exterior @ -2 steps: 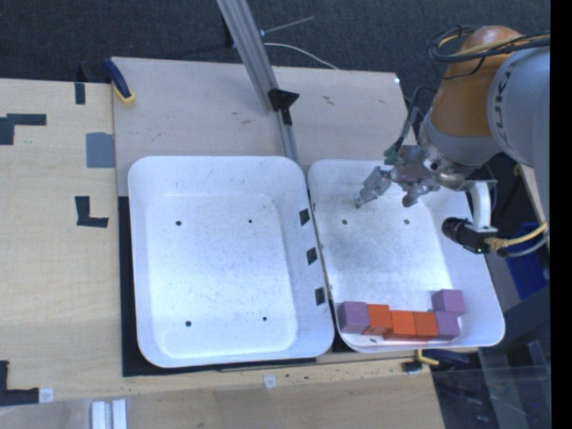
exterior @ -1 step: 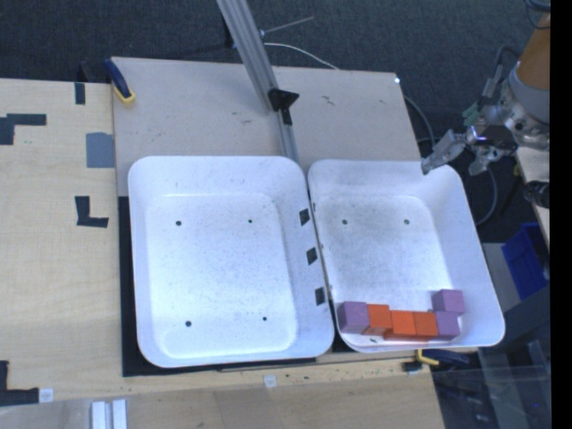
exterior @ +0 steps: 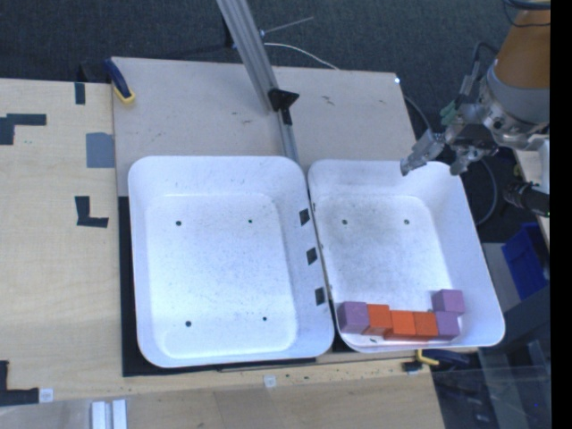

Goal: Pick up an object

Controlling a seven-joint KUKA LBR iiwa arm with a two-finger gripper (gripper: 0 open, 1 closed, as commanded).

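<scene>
The big light wooden bench (exterior: 54,266) fills the left and bottom of the shot, w/ a grey board (exterior: 197,114) lying on top of it behind the bins. Two shallow white plastic bins sit side by side on that: the left bin (exterior: 219,257) and the right bin (exterior: 402,239), rims touching in the middle, w/ a few small black clips along the seam.

A silver aluminium rail (exterior: 250,43) slants down from the top centre to the back of the bins. The grey KUKA arm w/ its orange band (exterior: 523,52) comes in at the top right.

The two-finger gripper (exterior: 433,161) hangs just over the back right corner of the right bin, fingers spread apart a bit, nothing between them afaict.

The task stuff is a row of small blocks along the front wall of the right bin: purple foam cube (exterior: 354,315) on the left end, orange blocks (exterior: 402,323) in the middle touching it, then two more purple cubes (exterior: 447,311) at the right end, one behind the other. All well apart from the gripper.

Small yellow and blue clamp (exterior: 121,83) sits at the board's back left corner.
</scene>
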